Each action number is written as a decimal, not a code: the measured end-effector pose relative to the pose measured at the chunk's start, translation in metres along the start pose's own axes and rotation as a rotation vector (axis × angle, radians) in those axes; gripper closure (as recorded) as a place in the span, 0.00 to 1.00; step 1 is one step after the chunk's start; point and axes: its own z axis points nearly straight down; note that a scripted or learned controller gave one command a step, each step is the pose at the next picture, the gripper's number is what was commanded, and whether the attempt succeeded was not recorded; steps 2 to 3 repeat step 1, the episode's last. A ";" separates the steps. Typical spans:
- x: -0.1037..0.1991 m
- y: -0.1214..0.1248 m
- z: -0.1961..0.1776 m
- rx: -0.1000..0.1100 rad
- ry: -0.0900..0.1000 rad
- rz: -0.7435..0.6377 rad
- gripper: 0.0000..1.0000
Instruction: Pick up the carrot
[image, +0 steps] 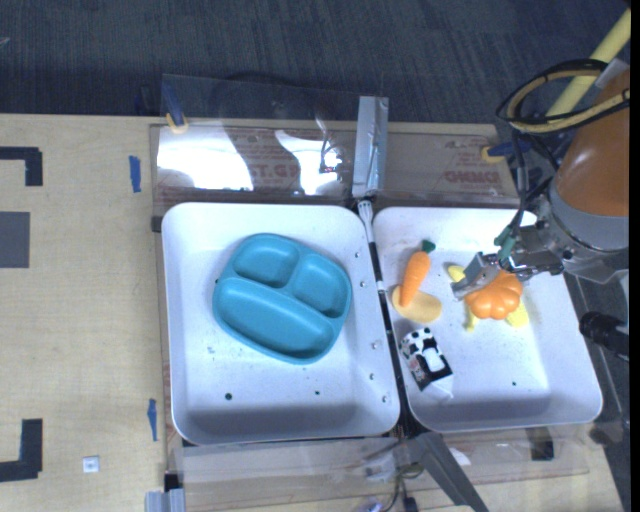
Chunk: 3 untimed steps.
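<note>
Bright, even light; glare on clear panel (250, 160); slightly soft focus.

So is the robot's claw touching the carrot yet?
Apart. In the camera view, the end effector sits to the right of the carrot, with bare white bin floor showing plainly between them. It is beside an orange toy instead.

Arm (600, 180) cut off at right edge; claw (480, 272) finger state unclear.
</note>
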 end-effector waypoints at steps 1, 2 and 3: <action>-0.058 -0.017 0.103 0.013 0.002 0.284 1.00; -0.058 -0.017 0.103 0.013 0.002 0.284 1.00; -0.058 -0.017 0.103 0.013 0.002 0.284 1.00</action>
